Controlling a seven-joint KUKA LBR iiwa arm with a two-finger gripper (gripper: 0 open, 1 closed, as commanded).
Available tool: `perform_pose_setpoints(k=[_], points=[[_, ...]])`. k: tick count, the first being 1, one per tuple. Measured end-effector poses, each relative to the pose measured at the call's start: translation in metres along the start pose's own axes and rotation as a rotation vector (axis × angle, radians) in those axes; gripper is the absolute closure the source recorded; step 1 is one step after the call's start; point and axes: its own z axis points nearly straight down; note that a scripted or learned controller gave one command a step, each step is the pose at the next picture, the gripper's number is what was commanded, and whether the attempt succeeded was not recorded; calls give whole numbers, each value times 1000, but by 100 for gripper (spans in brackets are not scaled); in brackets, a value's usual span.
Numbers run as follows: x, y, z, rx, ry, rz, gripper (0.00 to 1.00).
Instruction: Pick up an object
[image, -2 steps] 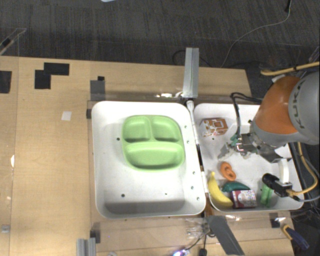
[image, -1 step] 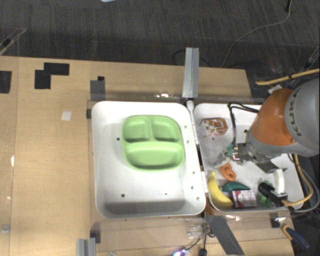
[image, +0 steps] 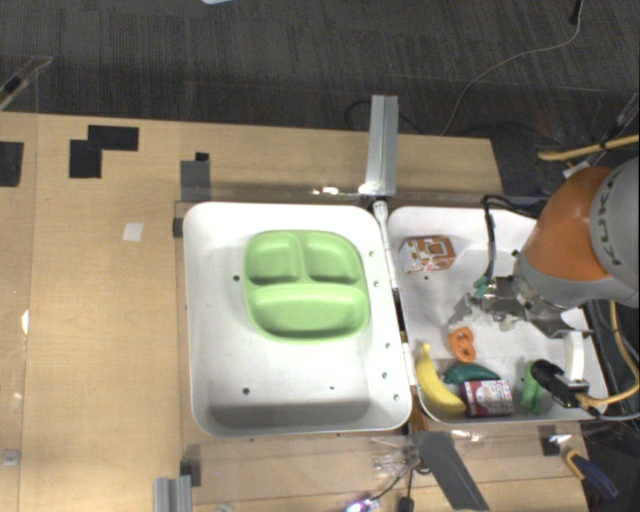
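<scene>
Orange object (image: 461, 344) lies in right bin (image: 440, 222), just below-left of gripper (image: 480, 297); banana (image: 436, 379) nearer front wall; grip state impossible to tell

Robotics lab: wooden worktop (image: 90, 300) with black marker patches (image: 100, 148), metal bracket (image: 381, 145) clamping bins (image: 290, 410), loose cables (image: 500, 75) over grey carpet (image: 200, 50).

Even overhead light, mild softness
</scene>
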Motion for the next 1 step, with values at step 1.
perform_pose_setpoints(k=[1], points=[[-1,0,16,-11,2,108,0]])
